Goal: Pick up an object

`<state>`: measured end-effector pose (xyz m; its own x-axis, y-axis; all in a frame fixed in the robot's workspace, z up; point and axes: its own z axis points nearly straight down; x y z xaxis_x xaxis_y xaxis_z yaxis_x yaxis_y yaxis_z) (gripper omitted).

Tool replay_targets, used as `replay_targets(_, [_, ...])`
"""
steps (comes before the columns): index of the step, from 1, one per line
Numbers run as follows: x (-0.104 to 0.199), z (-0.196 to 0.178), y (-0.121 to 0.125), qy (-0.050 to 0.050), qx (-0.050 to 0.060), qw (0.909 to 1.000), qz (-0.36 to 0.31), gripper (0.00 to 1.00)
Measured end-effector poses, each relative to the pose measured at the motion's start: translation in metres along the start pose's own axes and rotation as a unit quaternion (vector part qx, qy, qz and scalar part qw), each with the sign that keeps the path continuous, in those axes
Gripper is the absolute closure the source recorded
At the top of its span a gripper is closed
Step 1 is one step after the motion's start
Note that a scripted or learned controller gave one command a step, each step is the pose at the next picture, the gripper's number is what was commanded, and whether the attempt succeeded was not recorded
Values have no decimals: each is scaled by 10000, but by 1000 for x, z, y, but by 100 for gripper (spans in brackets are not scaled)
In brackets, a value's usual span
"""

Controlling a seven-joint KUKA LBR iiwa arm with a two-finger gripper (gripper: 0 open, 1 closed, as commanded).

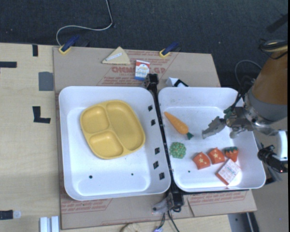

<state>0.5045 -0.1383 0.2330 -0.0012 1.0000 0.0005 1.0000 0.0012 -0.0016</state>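
In the right bin [193, 96] lie an orange carrot [176, 123], a green broccoli piece [178, 150], two red strawberry-like pieces [201, 160] [216, 155], a small red tomato-like piece [231, 153] and a red-and-white carton [228, 171]. My gripper [224, 128] hovers over the right half of this bin, to the right of the carrot and above the red pieces. Its fingers are spread apart with nothing between them.
The left bin [70, 129] holds a yellow three-compartment plate [112, 128]. Behind the bins on the cardboard lie a triangular sandwich piece [117, 56] and a small red-and-white box [142, 70]. A black divider [157, 124] separates the bins.
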Motion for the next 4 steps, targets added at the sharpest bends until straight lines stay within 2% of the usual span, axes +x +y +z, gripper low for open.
replay_targets(1, [25,61,75,-2,3,10000,-3,0])
replay_targets(2, [42,146,122,-9,-20,10000,-3,0])
replay_targets(3, [30,147,122,-9,-27,10000,-2,0])
replay_targets(4, [30,147,123,-10,-22,10000,-1,0])
